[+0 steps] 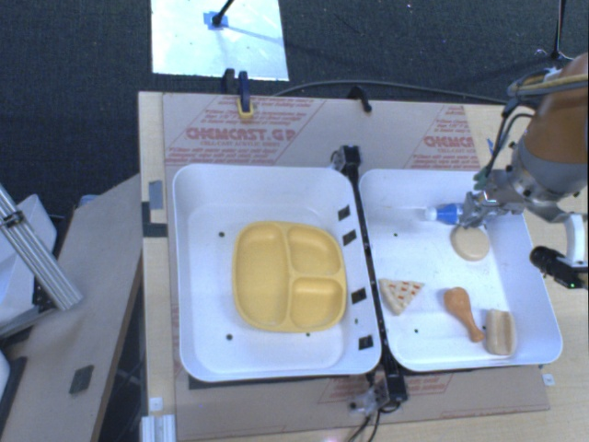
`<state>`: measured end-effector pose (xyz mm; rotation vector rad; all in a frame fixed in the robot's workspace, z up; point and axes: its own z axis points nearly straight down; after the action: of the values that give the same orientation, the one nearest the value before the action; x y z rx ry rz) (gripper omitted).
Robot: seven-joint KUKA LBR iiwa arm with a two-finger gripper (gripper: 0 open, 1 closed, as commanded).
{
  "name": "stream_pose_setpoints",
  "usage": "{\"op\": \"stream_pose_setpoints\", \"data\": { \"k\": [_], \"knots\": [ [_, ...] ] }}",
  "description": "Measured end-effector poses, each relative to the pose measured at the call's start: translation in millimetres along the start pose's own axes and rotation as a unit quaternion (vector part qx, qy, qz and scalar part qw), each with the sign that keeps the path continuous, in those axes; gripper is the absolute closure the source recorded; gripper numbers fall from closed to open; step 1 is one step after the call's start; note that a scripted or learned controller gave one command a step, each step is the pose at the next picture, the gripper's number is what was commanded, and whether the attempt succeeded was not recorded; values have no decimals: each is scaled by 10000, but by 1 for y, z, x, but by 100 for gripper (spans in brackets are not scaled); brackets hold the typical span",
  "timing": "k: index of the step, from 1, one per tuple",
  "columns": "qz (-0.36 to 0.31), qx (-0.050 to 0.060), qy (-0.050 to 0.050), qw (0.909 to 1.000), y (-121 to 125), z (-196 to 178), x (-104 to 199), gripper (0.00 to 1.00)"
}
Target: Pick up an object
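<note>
Hovering gripper (480, 212), grip state indiscernible, just above round cookie (470, 244), blue-capped tube (442, 214) beside cookie; apparently approaching for pickup.

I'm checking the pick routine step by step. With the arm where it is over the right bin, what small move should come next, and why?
Probably a short, straight descent. The hand sits over the right bin, between the blue-and-white tube and the round tan disc, and nothing shows between its fingers. The disc lies just below it in the view, apart from the other items, so it looks like the easiest target.
</note>
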<state>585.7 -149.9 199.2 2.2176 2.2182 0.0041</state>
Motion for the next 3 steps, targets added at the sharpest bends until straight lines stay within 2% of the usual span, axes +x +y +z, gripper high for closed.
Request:
{"op": "stream_pose_setpoints", "data": {
  "k": [1, 2, 3],
  "knots": [
    [-16, 6, 3, 10000, 1, -21, 0, 100],
    [-44, 23, 16, 10000, -12, -20, 60, 100],
    [-50, 15, 18, 10000, -9, -26, 114, 100]
  ]
}}
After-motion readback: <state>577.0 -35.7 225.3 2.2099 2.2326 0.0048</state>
